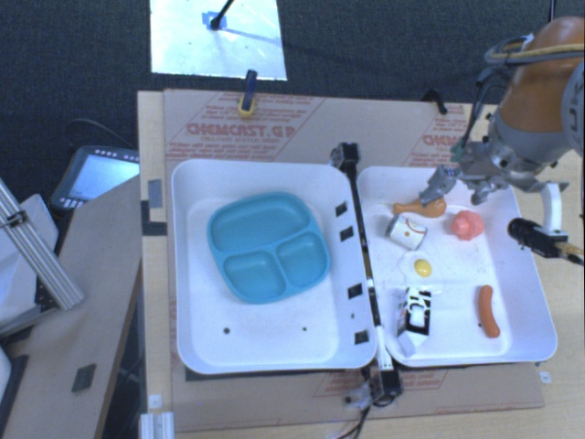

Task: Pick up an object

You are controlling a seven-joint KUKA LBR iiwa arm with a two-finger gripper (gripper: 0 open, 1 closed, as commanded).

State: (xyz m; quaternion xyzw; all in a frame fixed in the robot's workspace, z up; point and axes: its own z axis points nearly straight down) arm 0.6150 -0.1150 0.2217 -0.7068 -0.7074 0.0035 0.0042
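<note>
1. Where the bench begins at the left, a dark tablet-like device (pixel 91 179) lies on a lower grey surface, with a ribbed metal rail (pixel 32 250) slanting across the near-left corner.
2. At the far side, a shiny square sheet (pixel 217 26) lies on the dark carpet, and a yellow-handled tool (pixel 248 94) rests at the far edge of the cardboard sheet (pixel 274 128) under the bins.
3. The left bin (pixel 192 337) holds a blue divided plate (pixel 269 245) with three compartments, sitting roughly in its middle.
4. A black hinged divider (pixel 358 245) runs between the two bins from far to near.
5. In the right bin (pixel 539 332), a black-and-white carton (pixel 415 312) lies near the left wall at the near side, a toy fried egg (pixel 421 267) sits just beyond it, and a small white can (pixel 407 231) lies farther still.
6. An orange toy drumstick (pixel 422 208) lies at the far side of this bin, with a pink lump (pixel 467 226) to its right and a toy sausage (pixel 488 310) at the near right.
7. The gripper (pixel 439 186) hangs just above the drumstick's far end; whether it is released or clenched cannot be told, and nothing visibly sits between its tips.
8. The arm (pixel 539 90) reaches in from the far right.
</note>
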